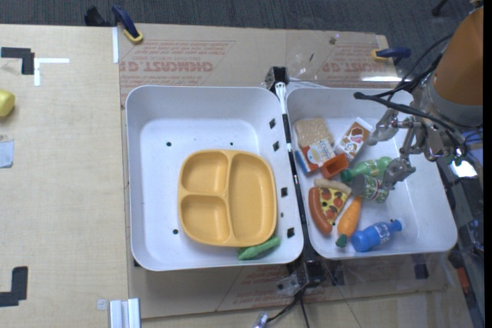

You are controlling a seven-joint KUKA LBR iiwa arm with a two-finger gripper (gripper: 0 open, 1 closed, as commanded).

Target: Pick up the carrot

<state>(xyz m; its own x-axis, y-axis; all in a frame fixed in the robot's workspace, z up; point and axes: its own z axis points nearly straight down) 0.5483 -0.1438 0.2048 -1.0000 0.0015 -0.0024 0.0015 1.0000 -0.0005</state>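
Wood bench w/ 2 white bins. Carrot lies in right bin, front-center, tilted, touching pizza slice on its left, blue bottle just beside at right, green bottle behind. Gripper above right bin's far-right part, fingers spread open, gripping nothing, apart from carrot. Left bin has yellow divided plate, green pea pod at plate's front edge.

bins: smooth white plastic, faint sheen | tray: matt yellow plastic | carrot: smooth orange plastic | blue bottle at the carrot's 4 o'clock: glossy plastic | gripper: bare grey metal | bench sheet: dull printed cardboard | table: pale matt wood
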